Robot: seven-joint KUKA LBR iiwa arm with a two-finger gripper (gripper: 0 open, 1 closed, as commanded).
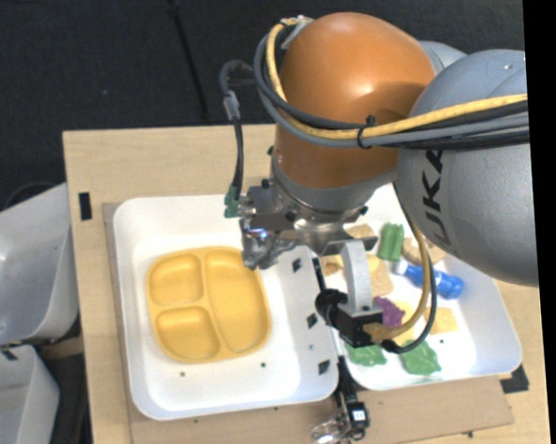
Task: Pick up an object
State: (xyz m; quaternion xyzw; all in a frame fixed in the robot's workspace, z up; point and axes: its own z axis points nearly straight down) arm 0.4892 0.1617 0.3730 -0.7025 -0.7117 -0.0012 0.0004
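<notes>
Yellow three-compartment plastic plate (208, 305) sits flat in the left white shallow bin (222, 381), your gripper (258, 246) low at the plate's upper-right corner, can't tell if it's open or holding anything, so nothing's lifted yet.

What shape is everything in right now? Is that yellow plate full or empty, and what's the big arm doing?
yellow plate: flat, right way up, all three sections empty, in the left bin.
blue toy: lying on its side in the right bin.
green scraps: lying flat near that bin's front edge.
arm: bent down over the wall between the bins.
</notes>
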